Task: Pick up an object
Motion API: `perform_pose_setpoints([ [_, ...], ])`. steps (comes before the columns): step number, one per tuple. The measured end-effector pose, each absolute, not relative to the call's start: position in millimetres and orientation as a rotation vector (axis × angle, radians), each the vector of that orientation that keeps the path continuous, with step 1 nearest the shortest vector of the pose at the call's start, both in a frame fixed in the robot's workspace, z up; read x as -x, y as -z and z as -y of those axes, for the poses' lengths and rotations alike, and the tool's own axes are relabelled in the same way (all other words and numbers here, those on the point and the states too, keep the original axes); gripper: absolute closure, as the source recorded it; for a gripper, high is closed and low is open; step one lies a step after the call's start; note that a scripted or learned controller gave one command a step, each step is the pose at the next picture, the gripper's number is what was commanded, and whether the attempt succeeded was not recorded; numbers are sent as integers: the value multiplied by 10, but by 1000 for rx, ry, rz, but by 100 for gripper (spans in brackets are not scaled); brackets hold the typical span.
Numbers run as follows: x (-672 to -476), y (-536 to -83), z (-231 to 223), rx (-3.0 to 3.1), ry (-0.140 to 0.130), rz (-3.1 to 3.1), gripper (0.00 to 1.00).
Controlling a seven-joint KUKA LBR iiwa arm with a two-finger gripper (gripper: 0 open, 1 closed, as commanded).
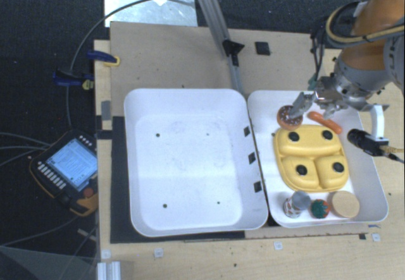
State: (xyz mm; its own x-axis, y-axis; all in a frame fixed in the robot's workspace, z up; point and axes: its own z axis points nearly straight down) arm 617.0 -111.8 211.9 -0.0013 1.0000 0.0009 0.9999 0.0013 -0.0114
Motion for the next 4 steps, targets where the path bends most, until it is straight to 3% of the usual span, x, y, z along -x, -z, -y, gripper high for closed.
perform_pose_setpoints([
  [1,-6196,-2199,1116,2219,1,2226,0],
  [3,-6338,-1161,994,2214,0,2229,0],
  [4,-6386,-893,1003,2227,14,2235,0],
])
